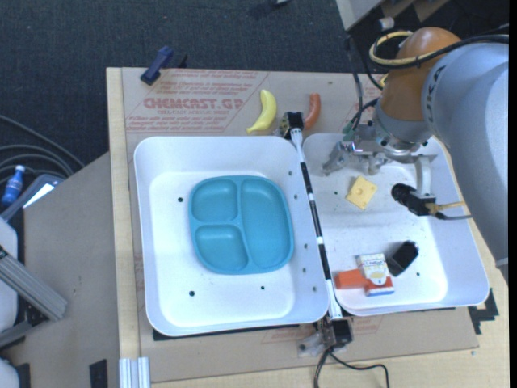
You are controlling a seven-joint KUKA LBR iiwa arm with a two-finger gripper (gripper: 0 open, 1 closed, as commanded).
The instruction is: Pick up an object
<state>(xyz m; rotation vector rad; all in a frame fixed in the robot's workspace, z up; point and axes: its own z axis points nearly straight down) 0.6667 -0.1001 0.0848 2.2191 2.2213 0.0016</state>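
The gripper (365,158) hovers at the right white bin's (460,277) upper edge, jaws apart and holding nothing, so the approach is in hand; next it likely must drop onto the yellow cheese-like wedge (361,192) just below.

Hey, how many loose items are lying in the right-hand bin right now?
4: a yellow cheese wedge near the top, a black piece lower right, a small box beside an orange block. The arm may hide others.
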